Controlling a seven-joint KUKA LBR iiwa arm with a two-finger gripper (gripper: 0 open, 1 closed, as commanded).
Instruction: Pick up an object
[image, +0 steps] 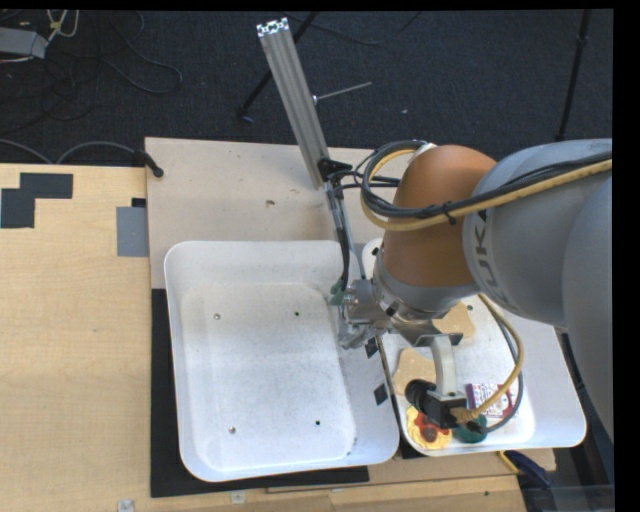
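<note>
My gripper (352, 325) hangs low over the shared rim between the two bins, at the right wall of the left bin (200, 270). Nothing shows held in it. The arm's orange band and grey body cover most of the right bin (560, 425). At that bin's near end lies a small cluster: a green thing (471, 433), a small red and orange thing (428, 433), a white packet with red print (489, 396) and a flat tan piece (411, 366). The cluster sits to the right of the gripper and nearer the bench front, apart from it.
A slanted aluminium bar (296, 100) rises behind the bins, with cables running down it to the wrist. A pale wooden board (70, 330) lies left of the bins. The left bin's white floor (260, 370) shows a few small dark specks.
</note>
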